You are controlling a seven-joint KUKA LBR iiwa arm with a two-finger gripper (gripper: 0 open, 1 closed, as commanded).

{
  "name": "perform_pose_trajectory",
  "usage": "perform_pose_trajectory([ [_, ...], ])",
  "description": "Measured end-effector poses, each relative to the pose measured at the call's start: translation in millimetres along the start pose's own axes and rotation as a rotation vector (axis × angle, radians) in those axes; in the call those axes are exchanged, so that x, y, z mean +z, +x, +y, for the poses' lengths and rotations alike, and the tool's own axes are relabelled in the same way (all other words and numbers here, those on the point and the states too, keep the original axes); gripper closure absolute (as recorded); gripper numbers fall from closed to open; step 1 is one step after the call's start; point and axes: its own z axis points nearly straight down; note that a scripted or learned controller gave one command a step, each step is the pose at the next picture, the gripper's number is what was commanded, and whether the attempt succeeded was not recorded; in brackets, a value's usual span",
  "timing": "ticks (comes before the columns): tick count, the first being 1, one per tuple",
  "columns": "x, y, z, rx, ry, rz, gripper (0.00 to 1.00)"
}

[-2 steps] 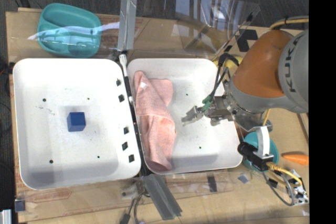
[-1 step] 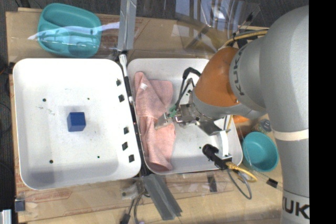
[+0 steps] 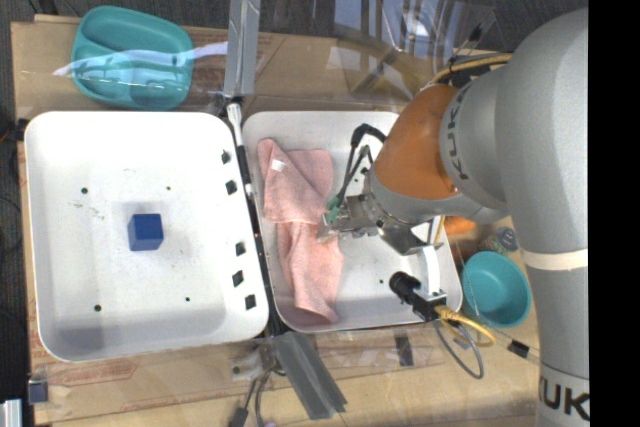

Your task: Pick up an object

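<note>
The gripper (image 3: 335,218) is hovering at the edge of the crumpled pink cloth (image 3: 300,225) in the right white bin (image 3: 300,130); nothing is lifted yet, and its grip is unclear.

1. Even, fairly bright overhead light; both white bins (image 3: 60,215) look slightly washed out.
2. Soft shadows lie along the bins' near inner walls.
3. Glare streaks the clear sheet (image 3: 400,25) at the bench's far edge.
4. Overall mildly soft and grainy.
</note>
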Motion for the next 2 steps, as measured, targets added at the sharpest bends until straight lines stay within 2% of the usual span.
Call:
perform_pose_trajectory([
  [1,-91,44,5,-0.271,-0.001,0.001,1.0],
  [2,-153,90,88,-0.222,0.0,0.001,1.0],
])
